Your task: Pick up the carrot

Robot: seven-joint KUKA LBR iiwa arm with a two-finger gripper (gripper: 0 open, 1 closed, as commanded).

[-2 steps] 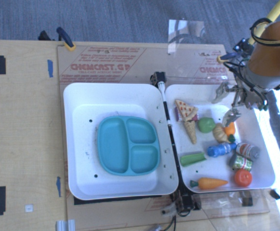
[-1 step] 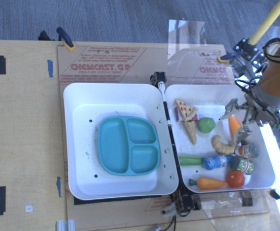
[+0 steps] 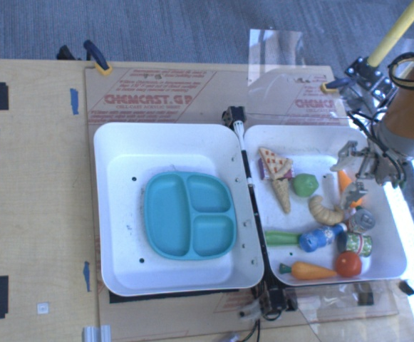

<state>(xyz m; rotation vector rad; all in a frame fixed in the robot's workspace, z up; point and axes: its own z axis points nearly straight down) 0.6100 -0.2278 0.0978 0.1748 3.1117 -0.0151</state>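
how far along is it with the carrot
Nothing looks done yet: the carrot lies on the floor of the right bin, near its front edge, beside the tomato. The claw is over that bin's far right part, apart from the carrot. Reaching, grasping and lifting remain.

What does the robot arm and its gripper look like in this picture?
The arm shows an orange band and dark metal parts near the wrist, with black cables looping beside it. The gripper is made of grey metal with thin fingers. A yellow rod slants up behind the arm.
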